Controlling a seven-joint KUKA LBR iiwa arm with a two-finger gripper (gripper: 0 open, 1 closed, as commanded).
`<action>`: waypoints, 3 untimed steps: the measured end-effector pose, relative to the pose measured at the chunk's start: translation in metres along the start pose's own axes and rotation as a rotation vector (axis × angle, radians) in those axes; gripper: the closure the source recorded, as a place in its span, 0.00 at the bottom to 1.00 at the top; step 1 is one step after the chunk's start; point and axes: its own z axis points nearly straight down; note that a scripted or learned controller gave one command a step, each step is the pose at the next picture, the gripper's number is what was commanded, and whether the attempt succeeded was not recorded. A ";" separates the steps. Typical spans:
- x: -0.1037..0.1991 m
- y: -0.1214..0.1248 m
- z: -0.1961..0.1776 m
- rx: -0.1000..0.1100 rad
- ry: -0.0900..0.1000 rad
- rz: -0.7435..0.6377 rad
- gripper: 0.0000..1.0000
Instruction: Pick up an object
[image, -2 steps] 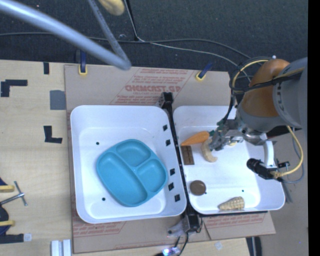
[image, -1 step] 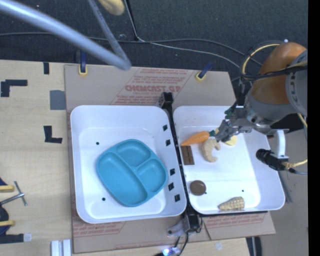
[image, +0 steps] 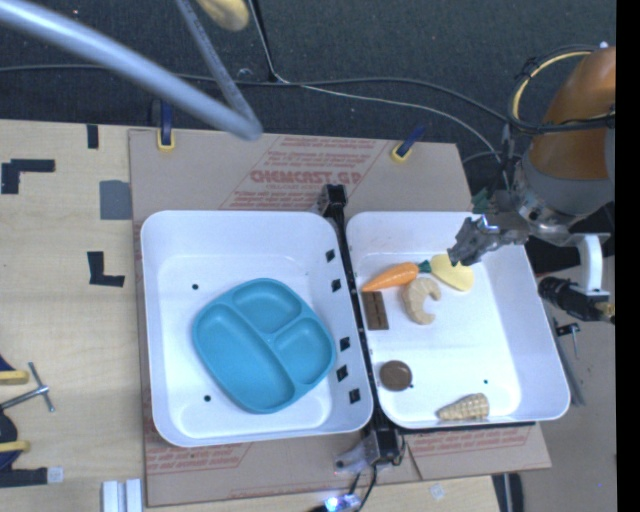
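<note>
Pale yellow piece (image: 455, 275) flat in right bin (image: 540, 340), beside carrot (image: 392, 276).

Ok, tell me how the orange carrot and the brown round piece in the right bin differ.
The orange toy carrot is long and tapered, with a green tip; the brown round piece is compact and disc-like. The carrot lies in the bin's upper part, beside a pale curved piece; the brown piece sits alone lower down. Both lie near the divider in the right white bin.

blue divided plate (image: 263, 344), left bin (image: 160, 300), cardboard sheet (image: 300, 170)
</note>
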 end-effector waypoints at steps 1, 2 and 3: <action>0.000 0.000 -0.007 0.006 0.001 0.000 1.00; 0.058 -0.002 -0.001 0.007 0.003 -0.005 1.00; 0.115 0.002 0.019 0.009 0.003 -0.005 1.00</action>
